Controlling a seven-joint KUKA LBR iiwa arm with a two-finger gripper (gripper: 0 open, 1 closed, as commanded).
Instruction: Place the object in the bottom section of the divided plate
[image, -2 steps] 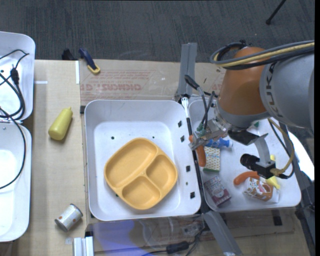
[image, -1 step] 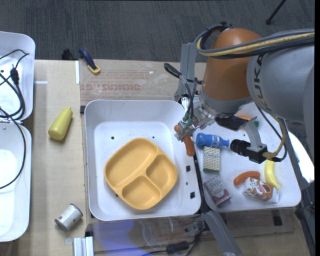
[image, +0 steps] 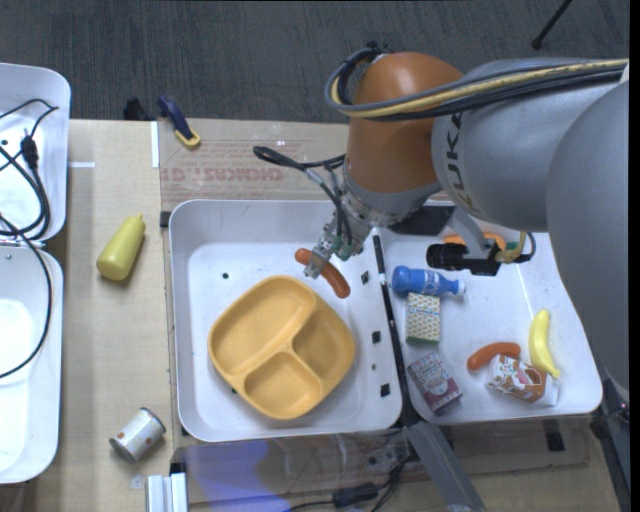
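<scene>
A yellow divided plate (image: 282, 346) lies in the left bin (image: 200, 250), with one large section and two smaller ones. Just above its upper right rim hangs an orange-red sausage (image: 327, 274), tilted, its upper left end near the gripper's tips. My gripper (image: 331, 253) reaches down from the orange wrist and its fingers close on the sausage's upper part. The sausage's lower end is at the plate's rim; whether it touches the plate I cannot tell.
The right bin (image: 560, 290) holds a blue bottle (image: 426, 281), a green packet (image: 423, 319), a small carton (image: 434, 382), a second sausage (image: 492, 353), a banana (image: 542, 342) and a snack bag (image: 518, 379). Outside lie a yellow squeeze bottle (image: 121, 247) and a tin can (image: 137, 433).
</scene>
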